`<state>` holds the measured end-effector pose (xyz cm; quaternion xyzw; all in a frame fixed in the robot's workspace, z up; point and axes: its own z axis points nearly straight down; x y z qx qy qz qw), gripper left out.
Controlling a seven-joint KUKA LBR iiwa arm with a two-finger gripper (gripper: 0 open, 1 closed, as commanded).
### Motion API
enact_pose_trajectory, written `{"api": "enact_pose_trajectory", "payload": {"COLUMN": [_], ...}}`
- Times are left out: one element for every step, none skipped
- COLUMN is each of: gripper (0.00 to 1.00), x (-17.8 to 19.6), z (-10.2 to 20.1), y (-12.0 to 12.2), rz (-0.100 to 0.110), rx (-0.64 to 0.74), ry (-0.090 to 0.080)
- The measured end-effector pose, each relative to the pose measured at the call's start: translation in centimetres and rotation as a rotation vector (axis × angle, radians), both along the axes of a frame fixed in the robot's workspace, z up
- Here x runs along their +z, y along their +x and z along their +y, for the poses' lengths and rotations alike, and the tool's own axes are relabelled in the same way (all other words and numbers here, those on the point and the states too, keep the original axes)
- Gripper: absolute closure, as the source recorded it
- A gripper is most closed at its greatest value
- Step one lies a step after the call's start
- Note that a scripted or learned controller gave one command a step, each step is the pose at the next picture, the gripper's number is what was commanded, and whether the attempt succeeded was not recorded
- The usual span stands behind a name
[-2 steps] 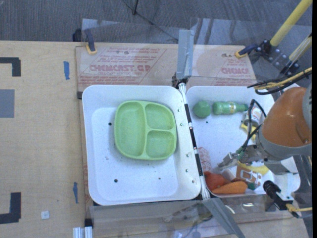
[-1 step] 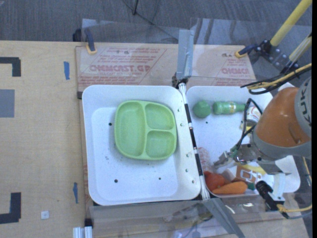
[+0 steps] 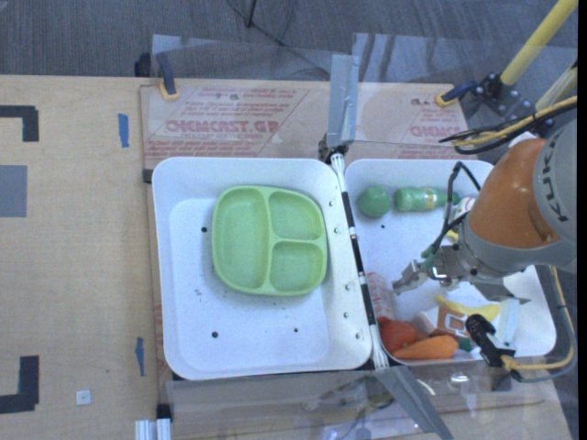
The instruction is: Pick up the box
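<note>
From here I can't tell how the gripper [image 3: 438, 269] is set; it should drop squarely over the box [image 3: 452, 317] beside the carrot [image 3: 427, 346].

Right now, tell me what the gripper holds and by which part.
That cannot be told. The gripper hangs over the right bin, above its bare floor, and the view does not show anything between its fingers.

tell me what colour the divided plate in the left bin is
Light green, three compartments: the divided plastic plate, seen clearly in the camera view.
</note>
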<state>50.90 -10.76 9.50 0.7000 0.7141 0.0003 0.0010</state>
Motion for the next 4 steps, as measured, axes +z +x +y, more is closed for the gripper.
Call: {"api": "enact_pose_trajectory", "payload": {"gripper": [0.0, 0.0, 0.0, 0.0], "x": [7.6, -0.6, 1.3, 1.0], "z": [-2.8, 1.0, -0.4, 1.1], "y": [5.1, -2.7, 0.0, -3.1], "rz": [0.001, -0.007, 0.0, 0.005], "rx": [-0.054, 0.054, 0.103, 0.041], "ry": [0.0, 0.0, 0.0, 0.002]}}
